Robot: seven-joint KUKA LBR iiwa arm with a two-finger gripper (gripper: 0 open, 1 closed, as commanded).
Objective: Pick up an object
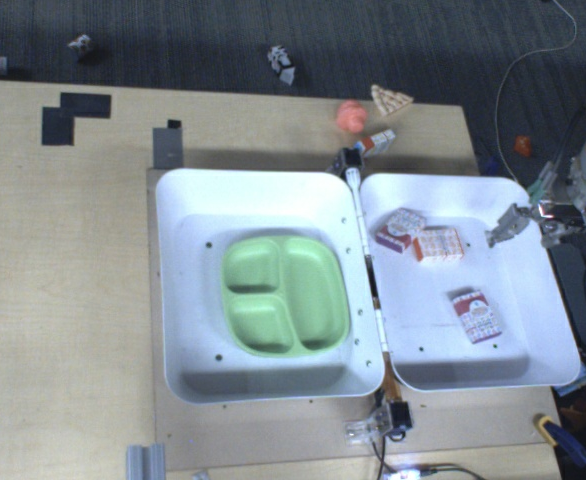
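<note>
The arm entered from the right edge, with a patch of its orange band at the frame border above the grey wrist. The gripper (518,223) hung at the far right, its slim grey finger (505,226) slanting down and to the left. The wrist body sat close behind it, low and partly cut off by the frame.

Grey metal hand (518,223) beyond the right bin's (533,368) far right rim, slim and angular, ending in a pale pointed tip. Behind it, a silvery-grey wrist block with small dark fittings and a greenish glint. Farther right of the rim, a slice of orange band. Finer details too blurred to make out.
</note>
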